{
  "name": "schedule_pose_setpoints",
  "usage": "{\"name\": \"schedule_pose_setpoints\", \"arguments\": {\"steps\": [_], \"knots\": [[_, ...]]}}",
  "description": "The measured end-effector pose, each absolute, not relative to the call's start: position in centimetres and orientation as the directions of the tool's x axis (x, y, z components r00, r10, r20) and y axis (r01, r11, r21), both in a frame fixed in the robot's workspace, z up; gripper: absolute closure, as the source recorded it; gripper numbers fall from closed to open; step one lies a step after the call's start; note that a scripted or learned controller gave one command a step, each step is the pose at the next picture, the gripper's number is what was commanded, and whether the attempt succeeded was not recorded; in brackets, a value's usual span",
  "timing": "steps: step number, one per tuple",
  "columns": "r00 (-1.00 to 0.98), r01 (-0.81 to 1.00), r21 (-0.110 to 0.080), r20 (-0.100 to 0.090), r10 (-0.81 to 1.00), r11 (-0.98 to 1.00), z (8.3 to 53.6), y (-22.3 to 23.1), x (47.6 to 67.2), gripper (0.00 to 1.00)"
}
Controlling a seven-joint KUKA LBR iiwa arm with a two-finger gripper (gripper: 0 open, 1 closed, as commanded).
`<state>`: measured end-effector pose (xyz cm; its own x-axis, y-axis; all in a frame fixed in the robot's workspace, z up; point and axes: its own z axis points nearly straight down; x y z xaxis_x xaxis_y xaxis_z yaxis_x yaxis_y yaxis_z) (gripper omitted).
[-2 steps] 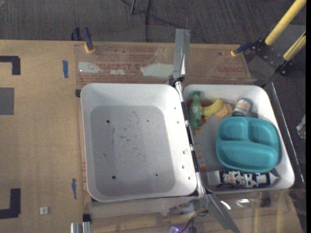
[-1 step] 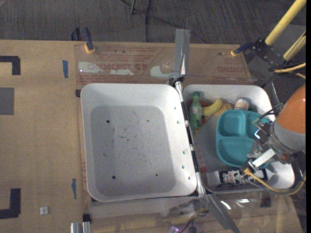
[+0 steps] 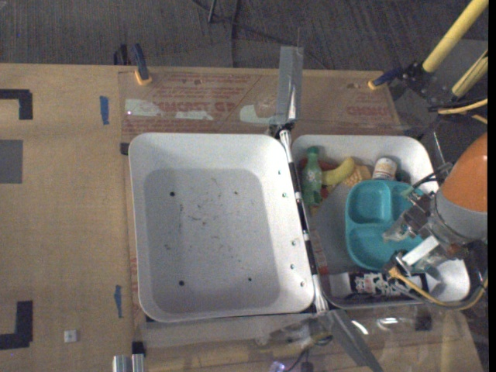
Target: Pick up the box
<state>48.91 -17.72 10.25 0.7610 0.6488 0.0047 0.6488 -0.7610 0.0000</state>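
Observation:
The box (image 3: 375, 284) is dark with white and yellow print and lies flat along the front wall of the right bin (image 3: 453, 287). My gripper (image 3: 413, 248) reaches in from the right. It hangs over the right edge of a teal divided plate (image 3: 375, 223), just above and behind the box's right end. The grey wrist and its orange band (image 3: 471, 186) hide the bin's right side. I see nothing held by the gripper.
At the back of the right bin lie a green bottle (image 3: 311, 178), a yellow banana (image 3: 346, 170) and a white jar with a tan lid (image 3: 384, 167). The left bin (image 3: 147, 157) stands beside it. A yellow cable (image 3: 422, 291) loops under the wrist.

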Motion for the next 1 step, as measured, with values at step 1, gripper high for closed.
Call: {"name": "schedule_pose_setpoints", "arguments": {"steps": [1], "knots": [[0.876,0.482,-0.033,0.037,0.481,-0.876,10.01,-19.31,49.46,0.00]]}}
